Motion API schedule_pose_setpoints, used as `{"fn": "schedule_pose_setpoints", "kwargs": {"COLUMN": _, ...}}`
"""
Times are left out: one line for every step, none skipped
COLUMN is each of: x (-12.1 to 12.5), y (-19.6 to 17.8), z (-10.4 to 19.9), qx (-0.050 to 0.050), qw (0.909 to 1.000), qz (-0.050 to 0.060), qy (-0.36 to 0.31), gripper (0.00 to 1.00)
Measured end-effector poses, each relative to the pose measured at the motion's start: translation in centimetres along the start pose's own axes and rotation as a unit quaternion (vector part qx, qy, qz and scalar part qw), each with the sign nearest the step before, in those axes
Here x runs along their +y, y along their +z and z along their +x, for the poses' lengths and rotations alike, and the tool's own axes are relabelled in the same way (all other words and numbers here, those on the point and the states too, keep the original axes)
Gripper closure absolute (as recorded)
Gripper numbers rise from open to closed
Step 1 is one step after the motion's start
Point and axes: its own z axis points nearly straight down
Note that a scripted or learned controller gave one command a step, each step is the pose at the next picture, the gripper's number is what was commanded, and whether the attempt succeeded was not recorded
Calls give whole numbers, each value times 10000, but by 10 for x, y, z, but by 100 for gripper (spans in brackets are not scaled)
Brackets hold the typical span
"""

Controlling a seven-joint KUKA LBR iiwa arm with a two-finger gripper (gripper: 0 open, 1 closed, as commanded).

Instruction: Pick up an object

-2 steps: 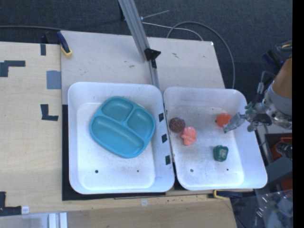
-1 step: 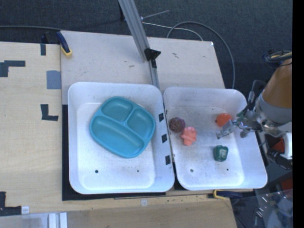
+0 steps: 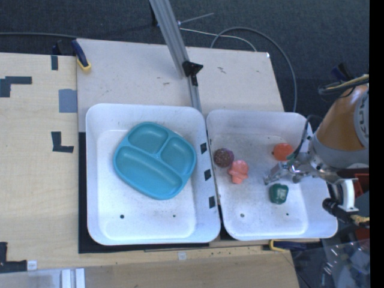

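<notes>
— Table [image 3: 36, 161] first, from the left; what do we see?
— We see a blue divided plate [image 3: 155, 159] in the left bin [image 3: 99, 221]; in the right bin [image 3: 252, 227], a dark purple ball [image 3: 224, 156], a pink piece [image 3: 238, 171], a green object [image 3: 278, 193], an orange one [image 3: 282, 151].
— And the claw [image 3: 282, 174]?
— Low between orange and green; we cannot tell how wide it stands, or whether it grips anything.

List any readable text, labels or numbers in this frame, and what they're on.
None readable.
Blue plate: no print.
Green object: no lettering can be made out at this size.
Dark tape marks on the bench: plain shapes, not characters.
Bins, gripper: no markings legible.
</notes>
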Motion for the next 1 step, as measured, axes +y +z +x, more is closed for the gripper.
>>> {"fn": "schedule_pose_setpoints", "kwargs": {"x": 2, "y": -14, "z": 0, "qx": -1, "qw": 10000, "qz": -24, "qy": -9, "gripper": 100}}
